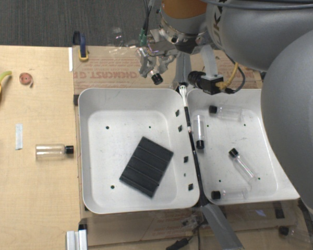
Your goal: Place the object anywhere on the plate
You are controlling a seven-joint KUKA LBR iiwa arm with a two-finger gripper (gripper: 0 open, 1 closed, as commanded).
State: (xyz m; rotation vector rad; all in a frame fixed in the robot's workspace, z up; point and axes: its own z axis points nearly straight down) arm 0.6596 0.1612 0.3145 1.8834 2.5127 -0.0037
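A black ribbed plate [146, 166] lies flat and askew in the left bin [94, 113]. My gripper [155, 66] hangs high over the cardboard behind the left bin's back right corner. It is shut on a clear vial with a black cap [156, 78], whose cap pokes out below the fingers. The vial is well above and behind the plate, apart from it.
The right bin [266, 155] holds several more clear black-capped vials: one [199, 132] near the divider, one [240, 163] in the middle, one at the back [224, 112] and one at the front [227, 194]. A clear bottle [53, 150] lies on the wooden bench left of the bins.
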